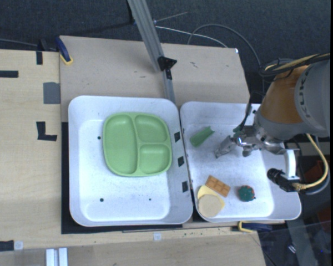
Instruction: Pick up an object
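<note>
The right bin [266, 209] holds several small objects. A green wedge [200, 136] lies near its left wall. A tan waffle piece [217, 185] and a pale yellow round piece [210, 204] sit at the front left. A dark green and red ball [245, 193] rests toward the front middle. My gripper [226, 147] hangs over the middle of this bin, to the right of the green wedge and behind the waffle, with nothing seen in it. The grey arm with its orange band [283, 101] reaches in from the right.
The left bin [83, 204] carries a light green divided plate [137, 143]. A grey metal bar [147, 26] slants down from the top to the divider between the bins. A cable loops behind the right bin.
</note>
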You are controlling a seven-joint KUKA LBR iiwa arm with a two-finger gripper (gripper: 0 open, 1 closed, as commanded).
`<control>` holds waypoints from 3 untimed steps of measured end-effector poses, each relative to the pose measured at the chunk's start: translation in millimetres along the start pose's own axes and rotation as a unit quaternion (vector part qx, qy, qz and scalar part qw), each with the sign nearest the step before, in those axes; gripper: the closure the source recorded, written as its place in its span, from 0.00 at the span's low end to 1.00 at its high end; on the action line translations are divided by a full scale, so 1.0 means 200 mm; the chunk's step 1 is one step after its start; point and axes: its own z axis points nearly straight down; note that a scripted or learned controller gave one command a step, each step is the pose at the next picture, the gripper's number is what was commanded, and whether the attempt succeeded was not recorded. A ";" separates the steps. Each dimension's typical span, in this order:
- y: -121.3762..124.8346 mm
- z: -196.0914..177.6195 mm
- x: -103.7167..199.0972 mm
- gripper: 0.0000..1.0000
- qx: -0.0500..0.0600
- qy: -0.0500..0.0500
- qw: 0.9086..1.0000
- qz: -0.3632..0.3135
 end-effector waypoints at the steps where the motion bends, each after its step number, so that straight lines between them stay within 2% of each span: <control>1: 0.01 -0.07 0.00 1.00 -0.003 0.000 1.000 -0.001; 3: -0.02 -0.50 -0.02 1.00 -0.006 -0.001 1.000 0.000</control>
